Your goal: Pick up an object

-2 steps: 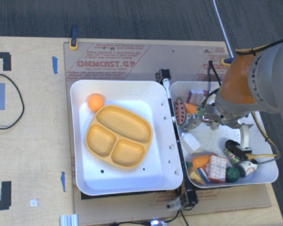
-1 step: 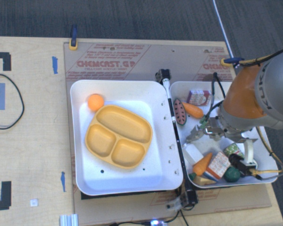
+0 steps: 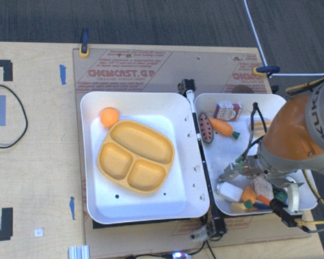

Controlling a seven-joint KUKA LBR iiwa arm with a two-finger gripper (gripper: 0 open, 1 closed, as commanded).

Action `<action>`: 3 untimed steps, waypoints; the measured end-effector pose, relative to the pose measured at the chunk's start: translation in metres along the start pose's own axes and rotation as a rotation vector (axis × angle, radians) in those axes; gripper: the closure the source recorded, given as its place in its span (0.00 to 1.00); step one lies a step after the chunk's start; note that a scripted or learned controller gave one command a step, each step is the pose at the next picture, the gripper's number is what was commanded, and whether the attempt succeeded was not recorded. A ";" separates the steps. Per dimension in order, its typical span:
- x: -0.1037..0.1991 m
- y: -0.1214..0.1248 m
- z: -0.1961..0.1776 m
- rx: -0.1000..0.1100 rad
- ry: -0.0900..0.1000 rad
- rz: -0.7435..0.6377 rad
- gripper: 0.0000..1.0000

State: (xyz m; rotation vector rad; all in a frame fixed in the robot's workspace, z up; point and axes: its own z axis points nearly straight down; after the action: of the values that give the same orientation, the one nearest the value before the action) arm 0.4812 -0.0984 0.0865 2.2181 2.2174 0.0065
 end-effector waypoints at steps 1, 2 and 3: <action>-0.001 0.002 -0.011 -0.008 -0.003 0.001 1.00; 0.060 0.042 -0.099 0.004 0.002 -0.002 1.00; 0.059 0.042 -0.098 0.005 0.001 -0.002 0.00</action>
State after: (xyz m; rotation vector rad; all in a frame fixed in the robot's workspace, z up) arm 0.5222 -0.0395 0.1850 2.2195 2.2221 0.0017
